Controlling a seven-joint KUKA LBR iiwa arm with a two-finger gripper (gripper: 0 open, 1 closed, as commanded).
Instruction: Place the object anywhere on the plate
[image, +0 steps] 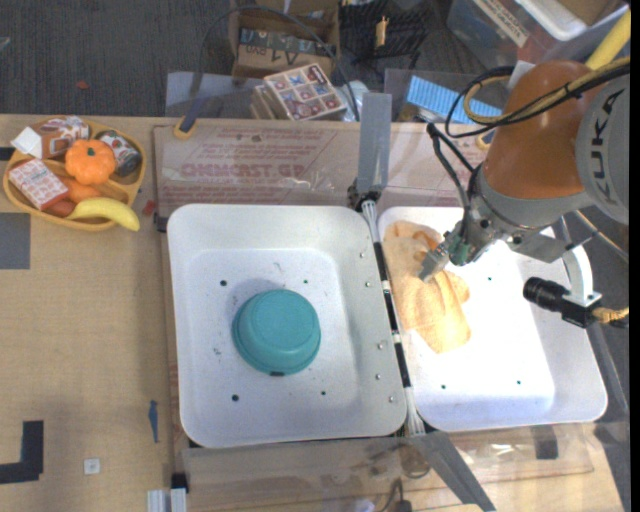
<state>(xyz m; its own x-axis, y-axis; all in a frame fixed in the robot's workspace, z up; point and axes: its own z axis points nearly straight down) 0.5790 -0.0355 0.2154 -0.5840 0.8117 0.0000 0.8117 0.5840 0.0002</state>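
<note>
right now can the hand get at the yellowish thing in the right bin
Probably yes: the hand hangs right over the yellowish object in the right bin, and nothing lies between them.

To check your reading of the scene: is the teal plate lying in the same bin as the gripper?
No: the teal plate lies in the left bin, while the gripper is over the right bin.
</note>
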